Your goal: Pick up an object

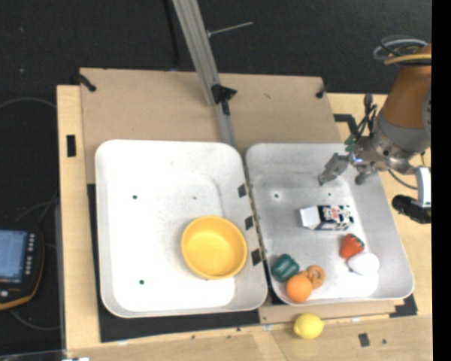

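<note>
Yellow stands out most: a bowl point(214, 247) sits in the left bin point(135, 179), close to the divide with the right bin point(286, 164). Taking that bowl as the landmark, the other things lie to its right. A green piece point(285, 265) is nearest, just across the divide, with an orange point(299, 288) beside it and a smaller orange thing point(315, 275) touching that fruit. Farther right lie a red piece point(352, 246) and a white ball point(364, 264), close together. A small carton point(327, 216) lies flat up and right of the bowl. A lemon point(308, 326) rests on the bench point(158, 104), below the right bin. The gripper point(347, 168) hangs well up and right of the bowl, over the right bin's far part, above the carton, fingers spread with nothing between them.
</note>
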